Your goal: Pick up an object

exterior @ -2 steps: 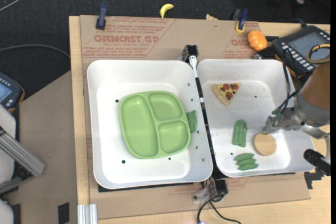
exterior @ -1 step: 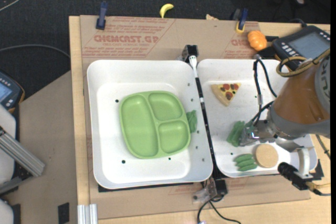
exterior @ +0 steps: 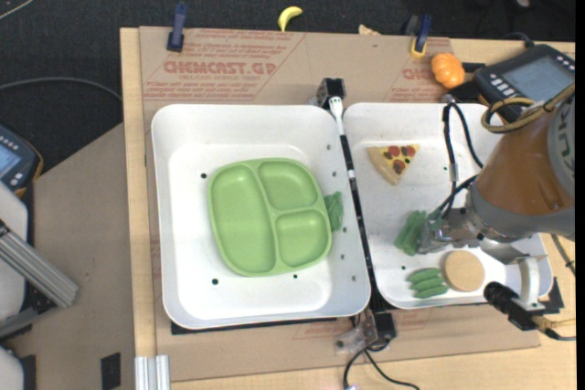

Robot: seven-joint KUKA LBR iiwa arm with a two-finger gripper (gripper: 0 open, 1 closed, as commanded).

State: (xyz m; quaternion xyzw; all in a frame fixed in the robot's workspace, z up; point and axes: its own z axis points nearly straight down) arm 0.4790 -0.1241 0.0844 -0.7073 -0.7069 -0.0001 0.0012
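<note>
Gripper (exterior: 431,234) sits low in the right bin (exterior: 430,119), its tip against a green toy vegetable (exterior: 410,232); whether it is spread or pinching, I cannot tell. A pea pod (exterior: 426,281) and a tan round cookie (exterior: 463,270) lie just beside, so a closing grasp may nudge them or slip off the vegetable's edge. The pizza slice (exterior: 395,161) lies well apart.

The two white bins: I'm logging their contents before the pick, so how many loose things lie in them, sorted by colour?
Green: 4, namely divided plastic plate, small piece beside it, leafy piece, pea-pod piece.
Tan: 2, namely pizza slice toy, round flat disc.
Total: 6.
</note>
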